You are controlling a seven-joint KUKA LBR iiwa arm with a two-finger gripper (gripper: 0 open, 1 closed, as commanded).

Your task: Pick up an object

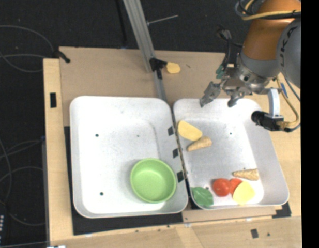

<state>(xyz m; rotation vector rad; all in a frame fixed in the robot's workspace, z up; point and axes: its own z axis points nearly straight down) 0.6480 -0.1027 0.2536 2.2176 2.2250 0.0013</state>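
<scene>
Low in the frame, in the left bin, sits a green bowl, close to that bin's lower right corner. Right beside it, in the right bin, a small green piece lies in the lower left corner. Next to that is a red tomato, and a yellow round thing touches it on the right. Just above those rests a small tan cone.

Higher up, near the left wall of the right bin, a yellow piece lies with another tan cone just below it.

My gripper hangs over the top edge of the right bin, in the upper right of the frame. My two fingers are spread apart and nothing is between them. All the things in the bin are well below me.

Farther back, on the brown board, a little yellow bit sits by a grey pole.
</scene>
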